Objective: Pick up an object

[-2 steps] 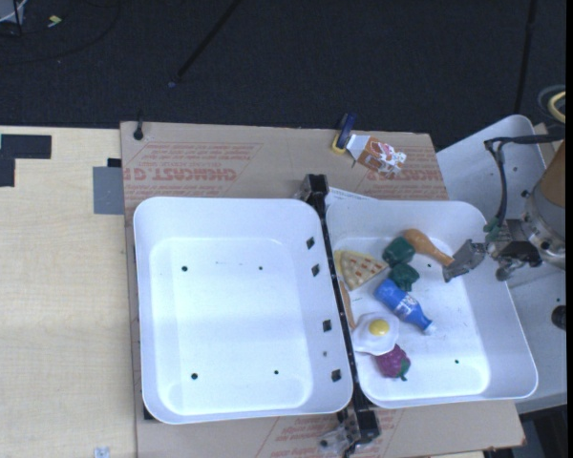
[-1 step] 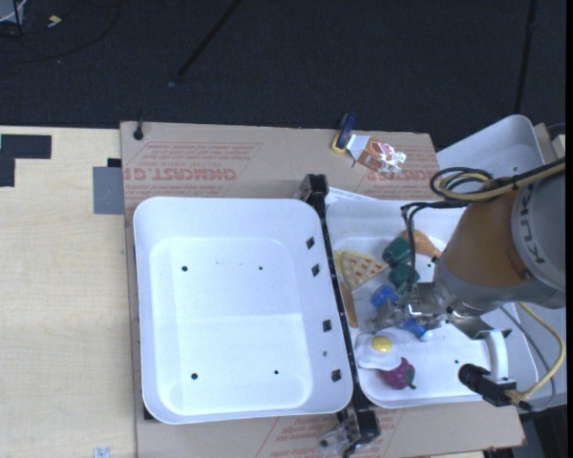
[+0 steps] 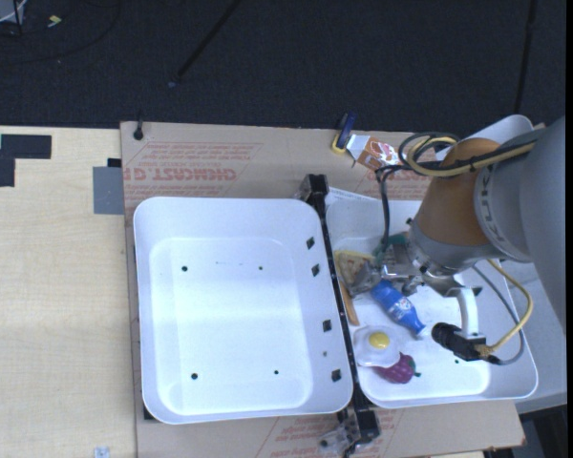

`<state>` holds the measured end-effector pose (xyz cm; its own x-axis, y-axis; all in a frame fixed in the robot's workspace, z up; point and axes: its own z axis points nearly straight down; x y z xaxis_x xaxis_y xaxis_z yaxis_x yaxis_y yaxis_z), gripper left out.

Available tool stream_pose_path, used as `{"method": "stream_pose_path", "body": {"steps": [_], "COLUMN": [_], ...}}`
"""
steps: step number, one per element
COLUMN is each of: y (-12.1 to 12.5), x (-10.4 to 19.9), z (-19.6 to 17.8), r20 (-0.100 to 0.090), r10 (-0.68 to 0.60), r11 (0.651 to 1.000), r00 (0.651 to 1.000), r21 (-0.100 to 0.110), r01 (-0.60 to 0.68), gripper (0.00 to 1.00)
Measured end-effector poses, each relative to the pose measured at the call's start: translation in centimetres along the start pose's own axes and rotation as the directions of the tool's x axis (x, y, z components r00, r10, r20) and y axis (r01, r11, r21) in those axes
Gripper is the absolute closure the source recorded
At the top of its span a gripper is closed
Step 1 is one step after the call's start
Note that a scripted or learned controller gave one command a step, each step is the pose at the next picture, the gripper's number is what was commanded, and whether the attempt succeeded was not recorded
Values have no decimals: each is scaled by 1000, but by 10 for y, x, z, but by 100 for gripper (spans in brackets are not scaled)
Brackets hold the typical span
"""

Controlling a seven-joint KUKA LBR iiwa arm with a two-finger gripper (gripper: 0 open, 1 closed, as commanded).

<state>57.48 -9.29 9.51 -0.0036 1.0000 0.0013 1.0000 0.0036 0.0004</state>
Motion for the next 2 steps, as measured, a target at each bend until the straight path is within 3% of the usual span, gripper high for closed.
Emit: {"method": "stream_pose_path", "body": {"steps": [1,2], "y": [-3,-3], "x": [-2,-3], "z": [-9,-9], "r20": [0,0], "r10": [5,6], "r11": [1000,1000], "r00": [1000,1000], "r21": [7,7], "r01": [-5,-6], "gripper": [100,0]}}
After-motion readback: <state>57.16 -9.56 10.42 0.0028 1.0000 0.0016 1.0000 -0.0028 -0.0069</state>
